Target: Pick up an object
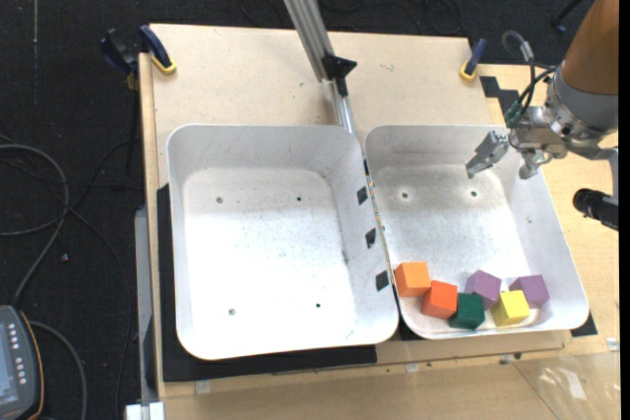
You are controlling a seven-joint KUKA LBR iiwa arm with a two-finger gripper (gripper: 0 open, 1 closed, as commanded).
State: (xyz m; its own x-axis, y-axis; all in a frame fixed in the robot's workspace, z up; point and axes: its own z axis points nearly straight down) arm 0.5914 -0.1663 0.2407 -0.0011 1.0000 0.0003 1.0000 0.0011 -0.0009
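Several small foam cubes lie bunched along the near edge of the right bin (433, 211): two orange cubes (412, 277) (440, 298), a green one (470, 311), a yellow one (511, 307) and two purple ones (483, 285) (533, 289). My gripper (508, 160) hangs over the far right corner of that bin, well above and behind the cubes. Its two fingers stand apart, open, with nothing between them.
The left bin (261, 231) sits beside the right one on the wooden bench. A metal pole (305, 10) slants down to the gap between the bins. Clamps sit at the bench's far corners. Cables lie on the dark floor around it.
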